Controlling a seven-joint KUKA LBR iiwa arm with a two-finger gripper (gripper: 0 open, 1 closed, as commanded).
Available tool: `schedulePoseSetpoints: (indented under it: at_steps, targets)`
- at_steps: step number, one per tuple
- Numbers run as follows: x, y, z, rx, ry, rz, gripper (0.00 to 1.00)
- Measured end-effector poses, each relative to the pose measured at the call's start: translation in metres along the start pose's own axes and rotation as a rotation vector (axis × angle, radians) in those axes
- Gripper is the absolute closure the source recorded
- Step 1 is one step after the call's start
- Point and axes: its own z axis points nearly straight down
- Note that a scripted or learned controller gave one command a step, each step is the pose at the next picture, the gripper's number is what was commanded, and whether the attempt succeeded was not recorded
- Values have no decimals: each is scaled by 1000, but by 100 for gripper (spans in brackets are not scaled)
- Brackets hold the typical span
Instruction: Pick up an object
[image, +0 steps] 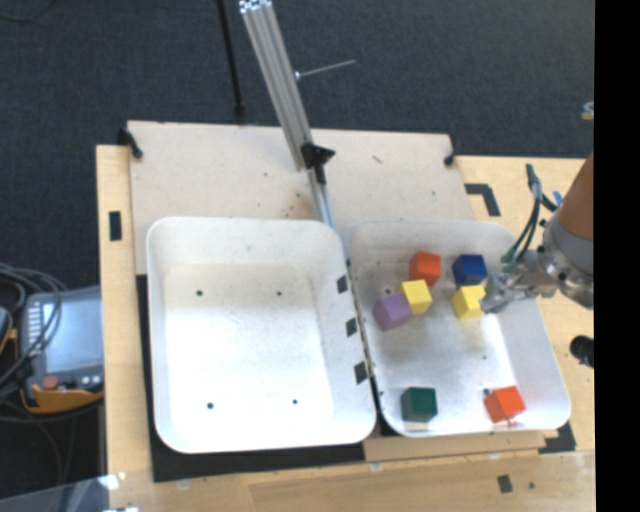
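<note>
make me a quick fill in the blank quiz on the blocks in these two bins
1. All the blocks lie in the ____ bin as the camera sees it.
2. The number of yellow blocks is ____.
3. The block in the near corner beside the middle divide, away from the cluster, is ____ in colour.
4. The end effector is right beside a block that is ____ in colour.

Missing words: right; two; green; yellow
</note>
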Motion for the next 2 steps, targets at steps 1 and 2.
schedulePoseSetpoints:
  at_steps: [1, 2]
  targets:
    - [43, 17, 5, 6, 3, -3, 100]
    - [96, 28, 9, 8, 4, -4, 100]
